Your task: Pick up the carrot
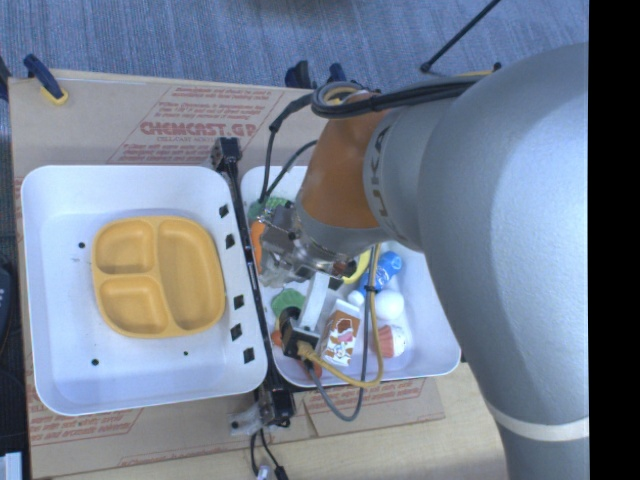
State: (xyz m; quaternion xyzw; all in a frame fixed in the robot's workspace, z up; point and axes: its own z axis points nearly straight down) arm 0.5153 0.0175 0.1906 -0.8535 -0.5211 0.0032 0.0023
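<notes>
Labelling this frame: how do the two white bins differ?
The left bin bears one yellow divided plate lying flat; the right bin is crowded with small mixed items. The left bin lies in open view; the right bin is largely covered by the arm. Both are shallow, white, side by side.

Arm (470, 198) is leaning way over the right bin (440, 340) (toys piled in there), and the yellow divided plate (157, 275) sits in the left bin (50, 268).
</notes>
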